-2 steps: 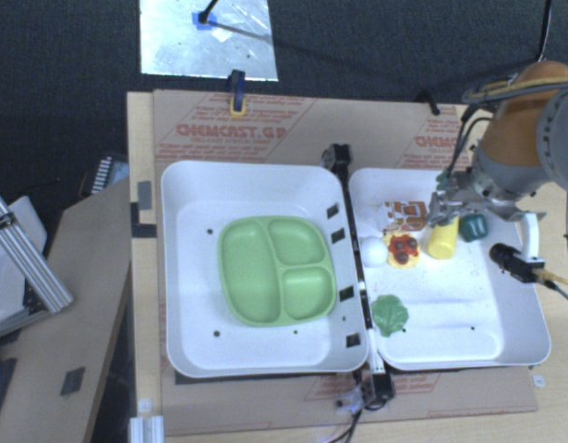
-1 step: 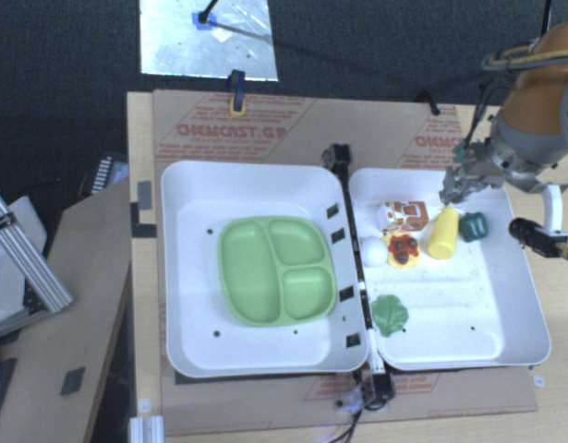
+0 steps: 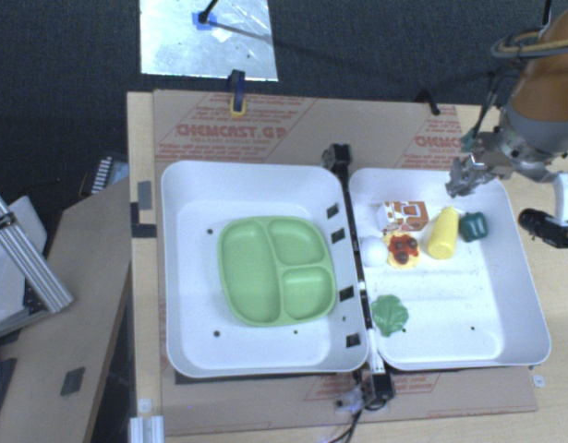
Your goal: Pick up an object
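The right bin (image 3: 505, 340) holds several small toys: a yellow bottle-shaped piece (image 3: 442, 233), a dark green chunk (image 3: 473, 226), an orange-and-white box (image 3: 404, 214), a red-and-yellow piece (image 3: 402, 248), a white egg-like piece (image 3: 370, 250) and a green leafy piece (image 3: 390, 314). My gripper (image 3: 461, 179) hangs over the bin's far edge, above and just behind the yellow piece and the dark green chunk, touching neither. Nothing shows between its fingers.
The left bin (image 3: 187, 340) carries a light green divided plate (image 3: 272, 270). A black divider with clips (image 3: 346, 238) runs between the bins. A foil sheet (image 3: 208, 24) lies beyond the bench, and metal framing (image 3: 20, 257) stands at the left.
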Controlling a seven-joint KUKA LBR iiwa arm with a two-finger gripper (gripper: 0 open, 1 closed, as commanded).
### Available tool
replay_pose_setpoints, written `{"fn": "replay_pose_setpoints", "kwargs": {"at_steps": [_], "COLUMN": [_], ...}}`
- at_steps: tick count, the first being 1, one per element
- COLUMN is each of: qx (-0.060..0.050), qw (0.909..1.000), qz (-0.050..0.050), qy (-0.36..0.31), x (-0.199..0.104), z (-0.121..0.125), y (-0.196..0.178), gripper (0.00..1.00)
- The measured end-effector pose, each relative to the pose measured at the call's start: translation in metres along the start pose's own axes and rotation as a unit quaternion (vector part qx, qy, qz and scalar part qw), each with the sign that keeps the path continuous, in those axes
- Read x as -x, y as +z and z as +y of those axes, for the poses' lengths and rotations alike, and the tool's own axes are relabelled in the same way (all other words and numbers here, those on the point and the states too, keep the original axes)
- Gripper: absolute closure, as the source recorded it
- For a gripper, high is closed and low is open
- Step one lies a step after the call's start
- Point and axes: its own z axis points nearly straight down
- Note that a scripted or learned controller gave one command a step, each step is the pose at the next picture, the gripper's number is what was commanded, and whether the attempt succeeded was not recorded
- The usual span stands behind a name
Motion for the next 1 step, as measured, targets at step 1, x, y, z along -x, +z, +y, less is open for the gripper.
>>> {"fn": "replay_pose_setpoints", "kwargs": {"at_steps": [1], "qx": [-0.001], "qw": [1.0000], "qz": [0.001], "qy": [-0.002], "x": [-0.0465], "z": [-0.0241], "y": [-0.0083], "gripper": [1.00]}}
